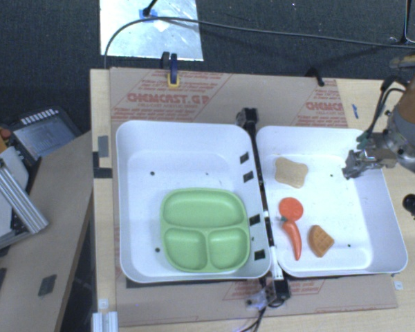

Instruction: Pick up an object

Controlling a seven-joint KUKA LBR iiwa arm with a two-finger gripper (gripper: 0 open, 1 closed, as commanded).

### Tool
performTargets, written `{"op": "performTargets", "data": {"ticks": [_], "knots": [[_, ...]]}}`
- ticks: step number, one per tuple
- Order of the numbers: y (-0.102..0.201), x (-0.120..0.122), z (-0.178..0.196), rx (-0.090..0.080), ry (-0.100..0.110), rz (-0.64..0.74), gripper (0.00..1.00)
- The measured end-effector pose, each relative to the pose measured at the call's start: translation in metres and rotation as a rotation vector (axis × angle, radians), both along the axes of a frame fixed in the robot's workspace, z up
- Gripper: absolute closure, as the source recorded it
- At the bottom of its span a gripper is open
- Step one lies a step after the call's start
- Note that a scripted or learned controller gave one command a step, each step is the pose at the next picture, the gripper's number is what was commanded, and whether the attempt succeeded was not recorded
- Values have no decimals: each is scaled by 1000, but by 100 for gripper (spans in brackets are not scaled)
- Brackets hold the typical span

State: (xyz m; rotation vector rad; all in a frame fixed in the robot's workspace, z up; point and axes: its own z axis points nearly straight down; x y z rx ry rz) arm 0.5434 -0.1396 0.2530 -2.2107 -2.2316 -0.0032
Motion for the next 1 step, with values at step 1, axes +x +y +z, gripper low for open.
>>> {"op": "performTargets", "data": {"ticks": [1], "knots": [[59, 1, 5, 0, -2, 1, 100]]}}
